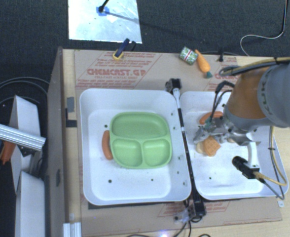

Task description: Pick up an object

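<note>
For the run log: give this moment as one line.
tool low in right bin | above tan food piece | grasp unconfirmed | hot dog beside green tray

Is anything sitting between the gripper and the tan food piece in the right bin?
Nothing visible does. The gripper hangs right above the tan food piece in the right bin, with an orange piece just behind it, off the path.

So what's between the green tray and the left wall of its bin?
A hot dog lies there, beside the green tray, in the camera view.
</note>
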`<state>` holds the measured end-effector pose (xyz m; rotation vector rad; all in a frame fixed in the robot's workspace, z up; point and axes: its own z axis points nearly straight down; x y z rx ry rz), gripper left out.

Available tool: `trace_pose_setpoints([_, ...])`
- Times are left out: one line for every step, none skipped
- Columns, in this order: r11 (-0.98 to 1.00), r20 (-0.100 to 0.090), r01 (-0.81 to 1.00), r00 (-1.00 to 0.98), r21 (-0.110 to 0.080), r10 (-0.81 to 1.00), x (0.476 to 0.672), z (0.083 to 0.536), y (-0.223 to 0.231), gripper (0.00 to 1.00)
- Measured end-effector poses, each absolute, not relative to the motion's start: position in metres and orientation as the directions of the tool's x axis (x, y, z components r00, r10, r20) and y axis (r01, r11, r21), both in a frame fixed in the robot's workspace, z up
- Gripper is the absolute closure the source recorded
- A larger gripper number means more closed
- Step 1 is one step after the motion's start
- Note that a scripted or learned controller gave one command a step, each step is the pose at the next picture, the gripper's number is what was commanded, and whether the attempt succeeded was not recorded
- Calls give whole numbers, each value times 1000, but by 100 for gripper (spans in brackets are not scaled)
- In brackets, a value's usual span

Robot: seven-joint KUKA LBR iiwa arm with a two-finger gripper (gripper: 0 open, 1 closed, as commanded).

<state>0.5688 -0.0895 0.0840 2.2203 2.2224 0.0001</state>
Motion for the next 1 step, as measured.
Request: trace_pose_setpoints([2, 0, 1000, -2, 3, 1000, 570, 95, -89, 100])
